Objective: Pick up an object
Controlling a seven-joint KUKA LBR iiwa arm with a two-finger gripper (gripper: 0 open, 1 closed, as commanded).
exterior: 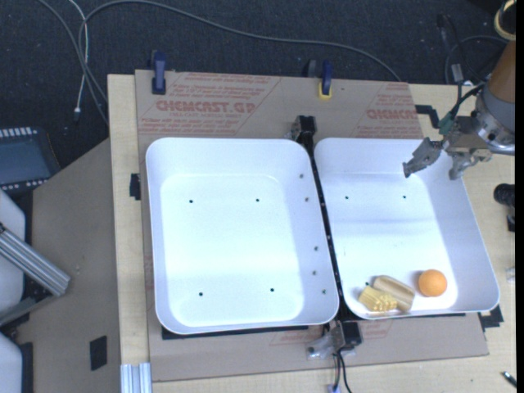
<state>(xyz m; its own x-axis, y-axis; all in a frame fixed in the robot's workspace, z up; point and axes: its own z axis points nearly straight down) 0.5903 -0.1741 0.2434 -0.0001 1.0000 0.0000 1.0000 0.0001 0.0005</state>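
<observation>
The end effector (442, 160) hangs spread wide and holding nothing over the right bin (385, 219). The orange ball (432, 282) and corn cob (378, 300) lie well below it, crowding the near rim. The risk: a finger clips the rim, or the ball rolls free.

Both bins, the left bin (237, 236) and the right bin (393, 219), are coloured plain white, marked only by a few small dark dots. An orange ball (432, 282) is seen, and beside it a tan roll (394, 287) and a pale yellow corn piece (377, 301) patterned with kernels. The board (270, 105) is rendered in light brown with faded red lettering. Two blue clamps (158, 70) are fixed along it. The gripper (443, 159) is coloured grey.
</observation>
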